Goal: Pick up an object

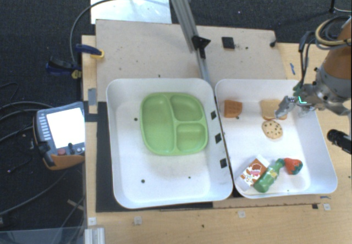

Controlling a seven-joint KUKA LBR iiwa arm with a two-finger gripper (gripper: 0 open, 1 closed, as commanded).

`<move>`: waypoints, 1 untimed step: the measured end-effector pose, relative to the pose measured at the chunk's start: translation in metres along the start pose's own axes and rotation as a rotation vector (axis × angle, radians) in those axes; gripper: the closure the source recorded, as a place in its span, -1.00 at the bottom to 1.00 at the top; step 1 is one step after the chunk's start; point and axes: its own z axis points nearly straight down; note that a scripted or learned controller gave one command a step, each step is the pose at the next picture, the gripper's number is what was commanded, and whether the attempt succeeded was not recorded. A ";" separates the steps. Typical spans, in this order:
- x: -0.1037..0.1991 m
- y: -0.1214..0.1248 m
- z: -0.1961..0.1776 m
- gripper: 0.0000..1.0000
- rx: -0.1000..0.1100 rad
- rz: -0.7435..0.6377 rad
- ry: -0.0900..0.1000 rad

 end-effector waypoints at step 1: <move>0.000 0.001 -0.001 -1.00 -0.002 0.000 -0.001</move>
